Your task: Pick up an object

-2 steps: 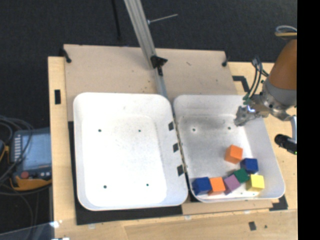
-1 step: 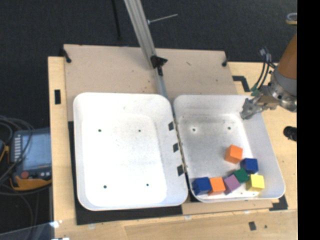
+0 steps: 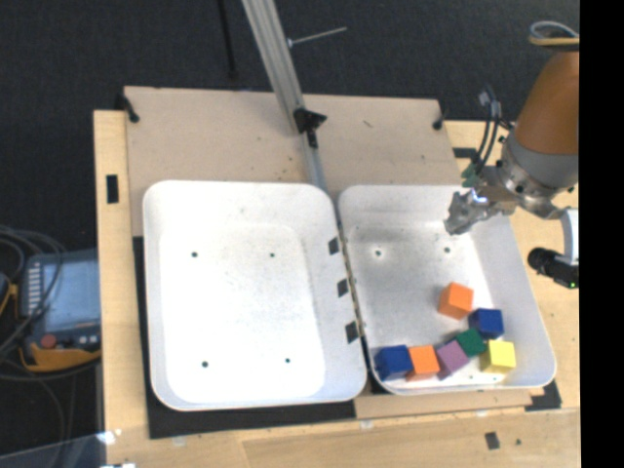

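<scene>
1. Two shallow white bins sit side by side on the bench. The left bin (image 3: 244, 295) fills the centre-left of the frame; its floor shows a few small dark dots and faint speckling.
2. The right bin (image 3: 409, 261) lies at centre-right and holds all the blocks, gathered in its lower right corner.
3. An orange cube (image 3: 455, 300) sits tilted and highest of the group, a little apart from the rest.
4. Just below and right of it is a blue cube (image 3: 487, 322), and below that a yellow cube (image 3: 501, 356) near the bin's lower right wall.
5. A green cube (image 3: 471, 342) sits between the blue cube and the yellow one, touching a purple cube (image 3: 451, 357) to its lower left.
6. Along the bottom wall, a second orange cube (image 3: 424, 361) lies beside the purple one, and a second blue cube (image 3: 393, 362) ends the row at the left.
7. The gripper (image 3: 460, 214) hangs over the upper right part of the right bin, under the grey wrist and orange band at the frame's right edge.
8. Its fingers point down and left; how far apart they stand cannot be told, and nothing is seen between them.
9. The nearest block, the tilted orange cube, lies well below the fingertips in the frame, apart from them with bare bin floor between.
</scene>
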You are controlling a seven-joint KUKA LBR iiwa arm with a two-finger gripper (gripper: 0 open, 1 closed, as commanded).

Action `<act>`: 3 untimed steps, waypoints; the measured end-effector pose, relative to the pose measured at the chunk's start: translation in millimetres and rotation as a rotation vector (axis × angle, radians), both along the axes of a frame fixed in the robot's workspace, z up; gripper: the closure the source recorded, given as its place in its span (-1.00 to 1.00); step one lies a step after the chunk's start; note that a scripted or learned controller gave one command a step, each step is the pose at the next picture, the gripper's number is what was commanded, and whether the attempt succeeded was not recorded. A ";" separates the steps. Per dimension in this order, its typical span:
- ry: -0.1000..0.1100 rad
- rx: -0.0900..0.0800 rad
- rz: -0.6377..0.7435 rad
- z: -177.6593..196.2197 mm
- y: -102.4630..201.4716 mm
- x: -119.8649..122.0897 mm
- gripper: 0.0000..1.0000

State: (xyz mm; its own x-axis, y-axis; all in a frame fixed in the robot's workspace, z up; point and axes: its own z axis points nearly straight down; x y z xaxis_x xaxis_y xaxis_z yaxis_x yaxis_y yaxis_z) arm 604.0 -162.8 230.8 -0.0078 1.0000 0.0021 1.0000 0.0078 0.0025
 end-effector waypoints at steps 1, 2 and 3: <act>0.002 -0.001 -0.001 -3.7 44.4 -5.3 1.00; 0.002 0.000 0.000 -4.5 99.7 -8.5 1.00; 0.003 -0.002 -0.002 -11.2 148.6 -18.6 1.00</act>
State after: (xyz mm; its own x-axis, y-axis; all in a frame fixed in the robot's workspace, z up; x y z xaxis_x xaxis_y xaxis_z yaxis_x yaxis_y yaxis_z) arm 585.5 -14.2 219.6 -0.0063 1.0000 0.0004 1.0000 0.0063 -0.0004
